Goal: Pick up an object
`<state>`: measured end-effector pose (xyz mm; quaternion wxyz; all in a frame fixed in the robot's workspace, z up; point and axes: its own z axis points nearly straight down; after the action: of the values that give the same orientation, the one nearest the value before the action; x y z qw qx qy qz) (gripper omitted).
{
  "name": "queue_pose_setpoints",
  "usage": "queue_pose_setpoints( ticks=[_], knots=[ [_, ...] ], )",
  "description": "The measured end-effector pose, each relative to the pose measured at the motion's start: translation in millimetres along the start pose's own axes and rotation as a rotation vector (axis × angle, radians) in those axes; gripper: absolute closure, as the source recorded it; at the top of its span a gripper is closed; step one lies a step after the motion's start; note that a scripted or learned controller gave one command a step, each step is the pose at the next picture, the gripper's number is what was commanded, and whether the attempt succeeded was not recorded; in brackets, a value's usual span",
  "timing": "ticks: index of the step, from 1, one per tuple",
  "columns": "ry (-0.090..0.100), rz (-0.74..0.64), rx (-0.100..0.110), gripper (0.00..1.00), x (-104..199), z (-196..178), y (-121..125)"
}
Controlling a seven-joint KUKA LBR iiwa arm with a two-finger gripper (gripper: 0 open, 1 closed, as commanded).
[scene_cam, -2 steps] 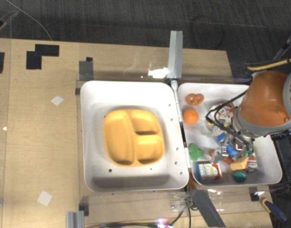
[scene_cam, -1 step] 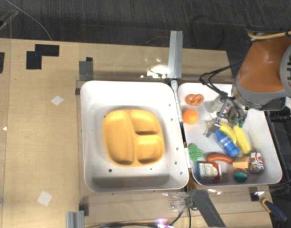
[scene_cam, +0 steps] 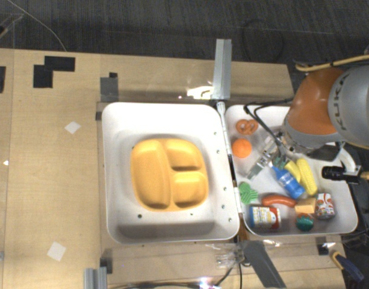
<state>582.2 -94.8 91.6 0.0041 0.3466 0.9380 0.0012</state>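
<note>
My gripper (scene_cam: 260, 163) hangs low inside the right bin (scene_cam: 351, 220), reaching down and to the left from the grey arm with its orange band (scene_cam: 313, 108). It sits just below an orange ball (scene_cam: 242, 148) and left of a blue bottle (scene_cam: 289, 181). Nothing shows between its tips. A pretzel (scene_cam: 247, 126) lies at the bin's far left corner. A yellow corn cob (scene_cam: 306, 174) lies beside the bottle. Along the near side lie a green toy (scene_cam: 248, 192), a labelled jar (scene_cam: 264, 217), a red sausage (scene_cam: 279, 201), a teal piece (scene_cam: 304, 223) and a small can (scene_cam: 324, 206).
The left bin (scene_cam: 118, 221) holds a yellow divided tray (scene_cam: 168, 173). A raised rim (scene_cam: 229, 161) separates the two bins. A metal post (scene_cam: 222, 68) stands behind them. The arm covers the right bin's far right part. Cables run along the bench's right edge.
</note>
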Motion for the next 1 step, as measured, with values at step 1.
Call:
queue_pose_setpoints(
  ticks=[1],
  knots=[
    [-0.002,0.387,-0.002,0.00,-14.1,2.7,10.5]
  ],
)
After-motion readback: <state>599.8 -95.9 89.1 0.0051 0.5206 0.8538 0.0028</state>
